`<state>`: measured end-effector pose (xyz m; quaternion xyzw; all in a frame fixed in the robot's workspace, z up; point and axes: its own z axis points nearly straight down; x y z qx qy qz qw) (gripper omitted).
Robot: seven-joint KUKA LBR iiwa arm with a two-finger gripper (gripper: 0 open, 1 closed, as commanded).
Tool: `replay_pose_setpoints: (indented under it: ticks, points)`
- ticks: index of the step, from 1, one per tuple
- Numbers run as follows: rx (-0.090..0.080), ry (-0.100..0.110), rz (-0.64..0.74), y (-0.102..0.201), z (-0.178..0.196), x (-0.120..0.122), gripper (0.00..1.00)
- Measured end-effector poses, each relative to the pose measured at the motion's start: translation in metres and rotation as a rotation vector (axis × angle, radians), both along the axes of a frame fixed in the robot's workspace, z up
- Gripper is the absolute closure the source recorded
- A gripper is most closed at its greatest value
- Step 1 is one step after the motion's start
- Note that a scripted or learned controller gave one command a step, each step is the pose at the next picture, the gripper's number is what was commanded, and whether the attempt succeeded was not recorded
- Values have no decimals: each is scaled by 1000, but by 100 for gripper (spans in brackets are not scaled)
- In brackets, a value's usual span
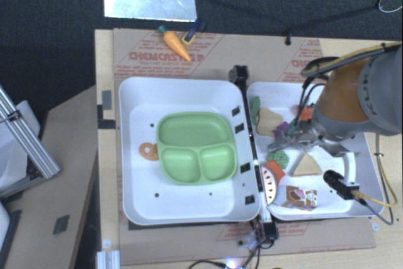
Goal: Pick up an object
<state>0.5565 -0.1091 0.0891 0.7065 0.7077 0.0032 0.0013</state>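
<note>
My gripper (284, 143) reaches in from the right and hangs low over the middle of the right bin (368, 206). It sits among several toy foods. A purple piece (281, 130) lies just above it and a green leafy piece (279, 158) just below. A tan bread slice (269, 120) is to its upper left, and a pale triangular sandwich half (307, 165) to its lower right. Whether anything sits in the gripper is hidden by clutter and the wrist.
A watermelon slice (271, 177) and a brown-and-white packet (301, 196) lie near the right bin's front. The left bin (133, 135) holds a green divided plate (195, 147) and a small orange ring (148, 151). A toy carrot (176, 45) lies on the bench behind.
</note>
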Motion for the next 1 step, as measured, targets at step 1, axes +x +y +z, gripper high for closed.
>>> replay_pose_setpoints:
  ticks: [1]
  points:
    - [1, -7, 1, 1, 12, 2, 100]
